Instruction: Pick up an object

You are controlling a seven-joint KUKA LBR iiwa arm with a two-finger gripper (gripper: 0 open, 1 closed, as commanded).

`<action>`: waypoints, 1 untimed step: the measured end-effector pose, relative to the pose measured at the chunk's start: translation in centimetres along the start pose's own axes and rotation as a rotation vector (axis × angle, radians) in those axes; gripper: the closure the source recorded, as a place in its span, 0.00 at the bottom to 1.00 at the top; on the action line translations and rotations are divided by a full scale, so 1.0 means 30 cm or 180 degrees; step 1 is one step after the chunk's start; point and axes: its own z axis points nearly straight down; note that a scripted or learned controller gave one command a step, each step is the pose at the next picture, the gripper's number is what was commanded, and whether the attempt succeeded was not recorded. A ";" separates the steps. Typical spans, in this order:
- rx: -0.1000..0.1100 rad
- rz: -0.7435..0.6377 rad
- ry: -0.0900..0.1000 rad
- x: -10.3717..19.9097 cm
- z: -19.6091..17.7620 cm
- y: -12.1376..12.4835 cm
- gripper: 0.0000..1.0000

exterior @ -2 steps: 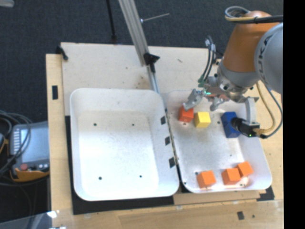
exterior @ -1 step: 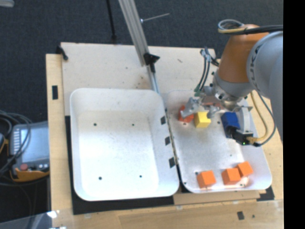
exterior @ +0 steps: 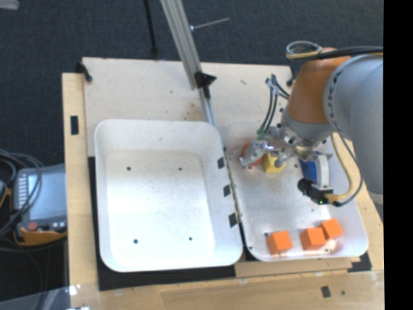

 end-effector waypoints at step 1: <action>-0.0085 -0.0002 -0.0009 -0.004 0.058 0.023 0.00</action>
